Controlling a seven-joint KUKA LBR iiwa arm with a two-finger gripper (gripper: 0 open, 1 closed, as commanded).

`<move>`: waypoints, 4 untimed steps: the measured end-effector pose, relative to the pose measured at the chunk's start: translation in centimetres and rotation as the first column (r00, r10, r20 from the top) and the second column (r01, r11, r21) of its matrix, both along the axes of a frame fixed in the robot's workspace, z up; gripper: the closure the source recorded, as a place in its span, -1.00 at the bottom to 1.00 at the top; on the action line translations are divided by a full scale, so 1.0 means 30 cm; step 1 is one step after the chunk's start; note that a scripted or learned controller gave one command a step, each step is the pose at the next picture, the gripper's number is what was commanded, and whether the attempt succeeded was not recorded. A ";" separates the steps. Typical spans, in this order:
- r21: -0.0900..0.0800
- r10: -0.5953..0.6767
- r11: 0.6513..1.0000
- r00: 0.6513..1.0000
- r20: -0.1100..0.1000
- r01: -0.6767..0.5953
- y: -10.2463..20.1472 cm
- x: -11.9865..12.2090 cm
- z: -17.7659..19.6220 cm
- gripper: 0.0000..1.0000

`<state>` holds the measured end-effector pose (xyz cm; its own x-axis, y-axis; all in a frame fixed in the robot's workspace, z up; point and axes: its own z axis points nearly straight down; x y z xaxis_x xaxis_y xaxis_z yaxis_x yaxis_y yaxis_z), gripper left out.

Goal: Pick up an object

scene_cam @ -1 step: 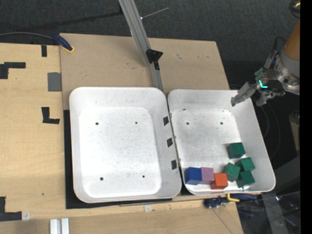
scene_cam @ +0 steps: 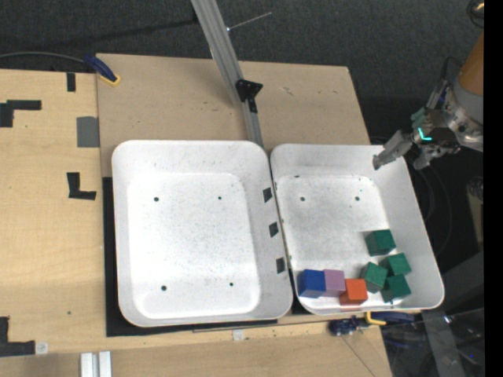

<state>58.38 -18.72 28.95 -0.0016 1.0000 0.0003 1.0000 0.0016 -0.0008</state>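
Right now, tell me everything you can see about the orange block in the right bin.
The orange block is a small, matte, solid-coloured cube-like piece lying flat on the floor of the right bin, close to its near wall. The purple block is pressed against its left side, and a green block sits close on its right. Nothing grips it; the claw is over the bin's far right rim.

The gripper (scene_cam: 402, 152) hangs over the right bin's (scene_cam: 409, 183) far right rim. Green blocks (scene_cam: 387, 267), an orange block (scene_cam: 355, 290), a purple block (scene_cam: 334, 280) and a blue block (scene_cam: 312, 282) crowd its near right corner.
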 end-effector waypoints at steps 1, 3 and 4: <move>0.000 -0.001 1.000 1.000 -0.007 0.001 -0.004 0.011 -0.212 -1.00; -0.001 0.000 1.000 1.000 -0.001 0.000 0.000 0.021 -0.586 -1.00; 0.000 0.001 1.000 1.000 -0.001 -0.001 0.002 0.022 -0.553 1.00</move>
<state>59.04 -18.65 12.36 -0.0022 1.0000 0.0005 1.0000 0.0022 -0.0019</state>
